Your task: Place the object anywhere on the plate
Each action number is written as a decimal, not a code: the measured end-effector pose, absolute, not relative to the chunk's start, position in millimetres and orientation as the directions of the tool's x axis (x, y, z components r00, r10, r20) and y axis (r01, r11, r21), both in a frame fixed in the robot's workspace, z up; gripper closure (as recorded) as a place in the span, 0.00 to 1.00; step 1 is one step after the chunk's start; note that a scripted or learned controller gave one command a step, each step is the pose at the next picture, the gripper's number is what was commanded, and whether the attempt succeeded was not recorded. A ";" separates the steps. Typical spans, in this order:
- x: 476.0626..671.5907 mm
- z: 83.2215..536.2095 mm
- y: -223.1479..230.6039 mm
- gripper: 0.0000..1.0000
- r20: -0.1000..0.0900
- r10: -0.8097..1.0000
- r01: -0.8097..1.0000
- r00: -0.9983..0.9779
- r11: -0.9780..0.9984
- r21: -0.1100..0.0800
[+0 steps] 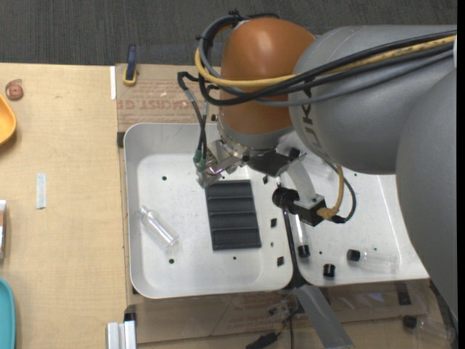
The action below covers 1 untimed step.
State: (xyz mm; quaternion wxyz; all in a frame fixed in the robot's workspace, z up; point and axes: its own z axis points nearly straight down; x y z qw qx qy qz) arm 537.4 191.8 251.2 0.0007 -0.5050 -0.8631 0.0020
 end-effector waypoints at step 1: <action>512.8 247.0 173.7 1.00 -0.002 0.973 0.973 -0.229 0.229 -0.005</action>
